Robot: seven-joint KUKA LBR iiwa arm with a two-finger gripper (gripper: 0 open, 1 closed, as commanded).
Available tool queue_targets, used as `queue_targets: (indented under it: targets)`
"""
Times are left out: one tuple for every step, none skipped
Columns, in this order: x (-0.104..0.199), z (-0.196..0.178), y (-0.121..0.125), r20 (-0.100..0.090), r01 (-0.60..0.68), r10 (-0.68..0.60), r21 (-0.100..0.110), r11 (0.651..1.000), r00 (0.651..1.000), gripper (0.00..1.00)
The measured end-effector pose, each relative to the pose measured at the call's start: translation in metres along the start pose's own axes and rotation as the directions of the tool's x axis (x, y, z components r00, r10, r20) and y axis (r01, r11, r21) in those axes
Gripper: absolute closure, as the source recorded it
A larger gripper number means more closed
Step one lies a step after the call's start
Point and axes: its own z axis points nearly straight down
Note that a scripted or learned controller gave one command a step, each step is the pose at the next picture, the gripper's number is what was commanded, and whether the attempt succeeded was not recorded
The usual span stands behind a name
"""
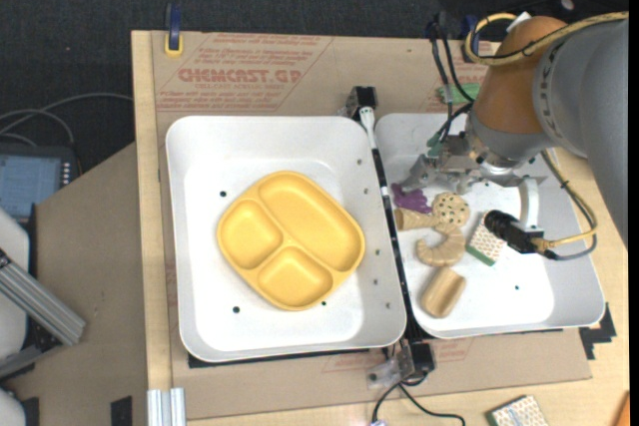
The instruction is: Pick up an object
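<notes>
A: Where's the gripper (439, 173) rn?

B: Low over the right bin (569, 299), near its top-left corner. Arm (544, 80) comes in from the right edge, wrist right above it.

A: Open or shut?

B: Can't tell. Wrist and cabling hide too much from this angle. Nothing visibly gripped, so I wouldn't call it a hold.

A: What's nearest to grab?

B: Purple piece (411, 200), just below-left of the gripper, close to the bin's left wall. Looks touching or nearly so, can't say which. Next to it a spotted piece (451, 210), then a tan curved piece (441, 247) toward the bin's middle, and a tan cylinder (443, 291) nearer the bottom edge.

A: Long axis on the cylinder?

B: Tilted, running lower-left to upper-right. Well apart from the gripper tho.

A: Left bin (195, 314)?

B: Just a yellow tray (290, 239), mid-bin. Far side from the arm.

A: So best bet?

B: Purple one, imo. It's closest, a short drop down-left. Risk: it sits tight to the wall and crowds the spotted piece, so a finger may land on a neighbour.
</notes>
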Motion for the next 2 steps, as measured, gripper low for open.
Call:
queue_targets:
  targets:
    - [0.002,0.0,-0.028,0.0,0.0,0.0,-0.002,1.0,1.0,0.0]
    - [-0.01,0.0,-0.041,-0.001,0.001,-0.001,-0.002,1.0,1.0,0.0]
